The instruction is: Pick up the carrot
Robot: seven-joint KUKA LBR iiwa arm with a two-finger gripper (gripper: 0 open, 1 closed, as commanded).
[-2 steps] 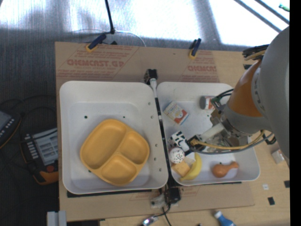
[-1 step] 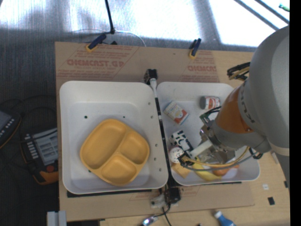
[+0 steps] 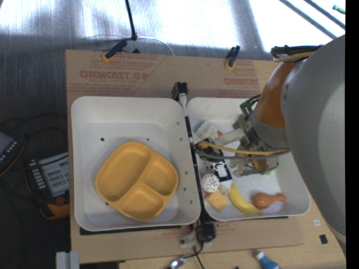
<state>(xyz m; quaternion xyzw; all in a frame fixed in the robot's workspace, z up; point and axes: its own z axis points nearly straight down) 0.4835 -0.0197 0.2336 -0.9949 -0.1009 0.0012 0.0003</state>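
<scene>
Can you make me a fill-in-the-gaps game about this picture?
1. The yellow plastic divided plate lies in the ____ white bin.
2. The curved yellow toy banana lies in the ____ white bin.
3. The plate has ____ compartments.

Missing words: left-hand; right-hand; three

divided tray [image 3: 137, 181] in left bin [image 3: 84, 150] — banana [image 3: 242, 200] in right bin [image 3: 300, 203]

Bulky grey arm [image 3: 325, 128] with an orange band [image 3: 272, 102] above the wrist; yellow cable [image 3: 241, 148] looped across metal wrist hardware.
</scene>
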